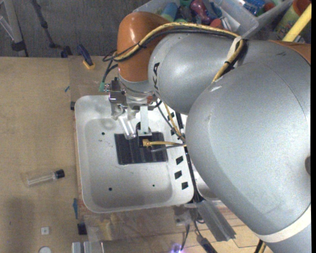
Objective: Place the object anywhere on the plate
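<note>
My gripper point(137, 129) hangs inside the left white bin point(94, 192), near the bin's far side. Its two pale fingers point(129, 126) point down and stand apart, with bare bin floor showing between them. A flat black ribbed rectangle point(133, 152) lies on the bin floor just in front of the fingertips, and its far edge is under them. I cannot tell whether the tips touch it. Nothing sits between the fingers. The big grey arm covers the right half of the view and hides what lies under it.
Left of the bin, a clear vial with a black cap point(44, 176) lies on the wooden bench. A blue clamp point(88, 61) sits at the back. Clear tubs of coloured items point(207, 10) stand beyond the arm. Small dark specks point(110, 188) dot the bin floor.
</note>
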Motion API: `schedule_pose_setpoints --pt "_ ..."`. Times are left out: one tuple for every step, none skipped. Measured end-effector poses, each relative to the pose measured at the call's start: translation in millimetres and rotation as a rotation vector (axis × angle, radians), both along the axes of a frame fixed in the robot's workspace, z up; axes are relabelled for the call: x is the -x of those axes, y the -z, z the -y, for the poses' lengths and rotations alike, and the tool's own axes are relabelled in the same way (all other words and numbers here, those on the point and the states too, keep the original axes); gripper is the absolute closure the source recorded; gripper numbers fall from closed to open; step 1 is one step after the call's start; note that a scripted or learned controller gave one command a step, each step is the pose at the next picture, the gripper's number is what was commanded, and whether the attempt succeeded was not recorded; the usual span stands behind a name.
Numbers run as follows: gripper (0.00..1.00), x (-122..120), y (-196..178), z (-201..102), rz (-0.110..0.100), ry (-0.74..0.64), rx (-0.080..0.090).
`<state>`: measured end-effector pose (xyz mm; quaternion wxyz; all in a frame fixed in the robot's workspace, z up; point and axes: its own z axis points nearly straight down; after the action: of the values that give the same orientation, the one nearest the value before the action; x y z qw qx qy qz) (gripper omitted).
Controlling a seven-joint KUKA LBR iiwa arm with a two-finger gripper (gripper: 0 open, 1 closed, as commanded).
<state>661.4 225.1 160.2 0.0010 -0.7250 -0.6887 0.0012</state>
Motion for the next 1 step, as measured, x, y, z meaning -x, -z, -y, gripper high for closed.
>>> schedule_pose_setpoints --pt "1.0 -5.0 -28.0 -0.6 0.006 -0.334 -0.001"
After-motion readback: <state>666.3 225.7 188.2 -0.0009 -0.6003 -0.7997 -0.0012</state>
